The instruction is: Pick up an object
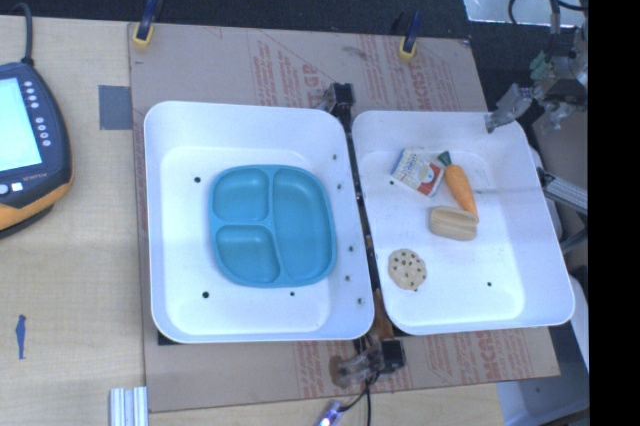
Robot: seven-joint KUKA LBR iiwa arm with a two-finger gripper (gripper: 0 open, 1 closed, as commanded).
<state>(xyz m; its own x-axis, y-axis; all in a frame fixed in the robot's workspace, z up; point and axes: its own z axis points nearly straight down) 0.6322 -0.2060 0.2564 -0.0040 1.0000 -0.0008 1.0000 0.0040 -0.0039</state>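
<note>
The right bin (520, 299) holds a toy carrot (459, 188) with a green top. A small white packet (417, 171) lies just left of the carrot. A tan block (453, 223) sits below the carrot, and a round cookie (407, 268) lies nearer the front left. The gripper (512, 106) hangs at the bin's far right corner, up and to the right of the carrot and apart from every object. Nothing is seen in it.
The left bin (175, 314) carries a blue divided plate (271, 225). A handheld pendant (28, 142) rests at the bench's left edge. Two clamps (146, 20) (408, 36) hold the cardboard at the back. Cables and hardware (545, 4) crowd the upper right.
</note>
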